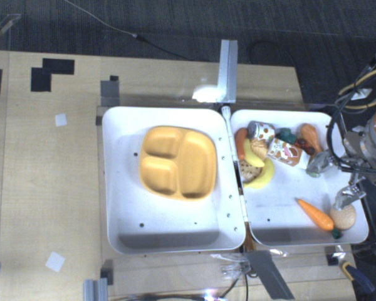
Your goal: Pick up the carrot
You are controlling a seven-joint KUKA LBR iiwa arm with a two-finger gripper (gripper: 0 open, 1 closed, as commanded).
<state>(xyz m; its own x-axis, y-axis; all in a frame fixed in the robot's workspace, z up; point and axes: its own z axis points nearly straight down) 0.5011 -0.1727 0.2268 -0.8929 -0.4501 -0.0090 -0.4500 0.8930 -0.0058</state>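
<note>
The carrot [314,213] is orange with a small green end and lies at a slant on the floor of the right bin [276,199], near its front right corner. My gripper [332,180] hangs over the right side of that bin, just above and to the right of the carrot. Its two metal fingers [317,163] are spread apart and open, with nothing between them. The lower finger is close to a tan ball [343,217] that rests against the carrot's green end.
A pile at the back of the right bin holds a banana [258,175], a can [261,130], a red-and-white box [284,152], a sausage [240,143] and a brown item [309,135]. The left bin [122,187] bears a yellow divided plate [177,163].
</note>
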